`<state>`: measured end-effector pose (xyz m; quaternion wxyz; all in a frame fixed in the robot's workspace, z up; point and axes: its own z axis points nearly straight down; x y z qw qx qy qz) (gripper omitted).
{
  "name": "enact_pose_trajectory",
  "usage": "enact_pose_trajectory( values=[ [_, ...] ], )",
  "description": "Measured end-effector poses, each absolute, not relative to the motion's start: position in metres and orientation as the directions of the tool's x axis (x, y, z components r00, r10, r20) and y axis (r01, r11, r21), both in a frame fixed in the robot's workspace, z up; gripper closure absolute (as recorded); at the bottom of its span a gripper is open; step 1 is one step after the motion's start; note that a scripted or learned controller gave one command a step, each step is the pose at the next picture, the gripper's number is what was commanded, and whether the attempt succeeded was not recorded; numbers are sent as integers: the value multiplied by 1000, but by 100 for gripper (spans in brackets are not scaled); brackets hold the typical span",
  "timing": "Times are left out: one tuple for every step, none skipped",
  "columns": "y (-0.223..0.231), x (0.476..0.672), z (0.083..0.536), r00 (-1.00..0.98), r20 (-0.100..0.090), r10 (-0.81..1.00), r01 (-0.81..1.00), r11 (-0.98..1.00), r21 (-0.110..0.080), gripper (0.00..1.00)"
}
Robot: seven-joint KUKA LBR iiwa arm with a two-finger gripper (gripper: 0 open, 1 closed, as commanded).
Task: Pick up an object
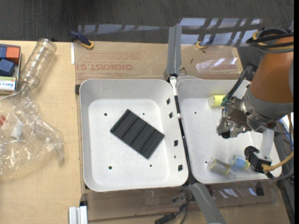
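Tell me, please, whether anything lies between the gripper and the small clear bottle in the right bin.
Nothing visible does. The gripper hangs over bare white floor of the right bin, and the small clear bottle lies nearer the camera, apart from it. The yellow object lies on the far side.

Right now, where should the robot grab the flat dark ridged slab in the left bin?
Probably from straight above, the jaws closing across the narrow width of the flat dark ridged slab, near its middle. It lies flat and diagonal on the left white bin's floor, away from the walls, so both long edges are free.
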<state>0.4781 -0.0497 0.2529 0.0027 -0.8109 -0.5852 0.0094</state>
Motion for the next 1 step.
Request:
enact_pose_trajectory(
  values=[
    [7,478,250,332,-4,943,943,-332,-5,100]
  ],
)
